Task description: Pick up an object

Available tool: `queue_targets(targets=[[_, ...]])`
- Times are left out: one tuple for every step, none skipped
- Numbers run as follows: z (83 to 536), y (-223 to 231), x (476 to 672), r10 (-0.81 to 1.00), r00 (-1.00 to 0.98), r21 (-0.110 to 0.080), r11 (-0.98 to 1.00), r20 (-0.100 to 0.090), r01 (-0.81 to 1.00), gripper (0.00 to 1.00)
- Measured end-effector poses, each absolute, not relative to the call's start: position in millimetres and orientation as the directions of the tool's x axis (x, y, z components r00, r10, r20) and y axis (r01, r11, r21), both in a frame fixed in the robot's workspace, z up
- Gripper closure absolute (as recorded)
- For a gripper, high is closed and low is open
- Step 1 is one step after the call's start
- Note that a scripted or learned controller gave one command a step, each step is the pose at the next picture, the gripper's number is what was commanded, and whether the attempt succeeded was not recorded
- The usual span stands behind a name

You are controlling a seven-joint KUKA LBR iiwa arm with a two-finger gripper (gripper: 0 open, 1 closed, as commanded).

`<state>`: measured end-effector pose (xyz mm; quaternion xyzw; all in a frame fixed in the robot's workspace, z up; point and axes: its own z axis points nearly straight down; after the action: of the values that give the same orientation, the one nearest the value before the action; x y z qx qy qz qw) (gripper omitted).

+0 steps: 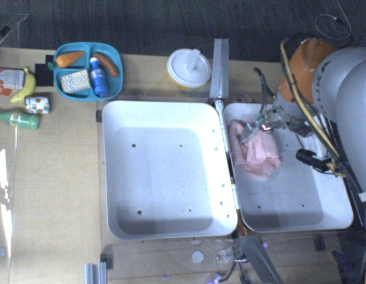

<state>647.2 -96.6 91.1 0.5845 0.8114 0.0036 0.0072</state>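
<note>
No legible text, brand, number or sign anywhere in view.

Printed surfaces noted, all too small or blurred to read:
- small carton (7, 78) at 9 o'clock on the desk (53, 188): red and white print, no letters resolved.
- small can (37, 105) just below it: patterned label, unreadable.
- blue bottle (99, 76) in the blue divided tray (115, 70) at 11 o'clock: pale band of label, no characters made out.
- green bottle (17, 119) at 9 o'clock: no marking discernible.
</note>
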Motion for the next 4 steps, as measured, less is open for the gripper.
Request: queue_targets(targets=[[186.9,-58.3,670.5,0.903,-0.430,0.007,0.430,-0.004,0.903,0.00],[185.9,-80.5,669.9,0.861,-0.508,0.005,0.508,-0.004,0.861,0.00],[100.7,-105.1,668.5,0.827,-0.561,-0.005,0.562,0.005,0.827,0.00],[92.5,-125.2,627.8,0.828,-0.560,0.014,0.560,-0.011,0.828,0.00]])
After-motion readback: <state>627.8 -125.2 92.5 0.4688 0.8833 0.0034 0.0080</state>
